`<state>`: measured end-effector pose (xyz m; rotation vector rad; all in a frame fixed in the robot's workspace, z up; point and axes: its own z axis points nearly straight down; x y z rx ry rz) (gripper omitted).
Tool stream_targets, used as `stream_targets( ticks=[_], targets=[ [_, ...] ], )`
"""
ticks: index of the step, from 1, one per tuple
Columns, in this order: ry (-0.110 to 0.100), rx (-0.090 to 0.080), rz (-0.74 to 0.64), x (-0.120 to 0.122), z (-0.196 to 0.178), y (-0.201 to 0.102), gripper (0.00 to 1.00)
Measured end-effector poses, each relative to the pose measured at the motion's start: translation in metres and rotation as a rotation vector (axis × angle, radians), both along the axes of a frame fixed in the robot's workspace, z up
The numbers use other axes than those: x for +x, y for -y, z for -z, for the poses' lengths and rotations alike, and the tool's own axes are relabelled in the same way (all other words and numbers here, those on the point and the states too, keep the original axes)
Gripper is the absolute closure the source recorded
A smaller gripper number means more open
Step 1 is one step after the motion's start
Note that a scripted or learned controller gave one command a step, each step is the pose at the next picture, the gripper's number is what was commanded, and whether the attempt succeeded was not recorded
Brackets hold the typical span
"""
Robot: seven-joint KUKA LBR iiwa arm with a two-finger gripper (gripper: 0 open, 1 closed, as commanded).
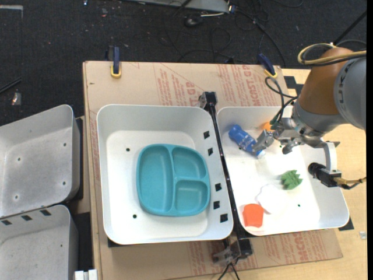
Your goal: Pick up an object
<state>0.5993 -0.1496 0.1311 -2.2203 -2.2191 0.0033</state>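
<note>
The right bin [326, 214] holds a blue bottle-like object [241, 137] near its far left, a green leafy toy [291, 179] in the middle and an orange block [253, 214] at the near left. A small orange piece [266, 125] peeks out behind the wrist. My gripper [266, 140] hangs low over the far part of this bin, right at the blue object's right end. Whether it touches the object is unclear.
The left bin [113, 156] carries a teal divided plate [173, 179]. A white scrap [265, 194] lies beside the orange block. The black divider [220, 168] runs between the bins. White lids [35, 150] lie off the bench to the left.
</note>
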Motion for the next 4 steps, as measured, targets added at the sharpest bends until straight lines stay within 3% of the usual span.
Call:
stream_targets(
  ticks=[1,2,4],
  targets=[
    [0.0,0.0,0.0,-0.001,0.041,-0.001,0.0],
    [0.004,-0.001,0.0,0.001,0.029,-0.001,1.0],
    [0.009,-0.002,-0.004,0.01,-0.074,-0.004,1.0]
  ],
)
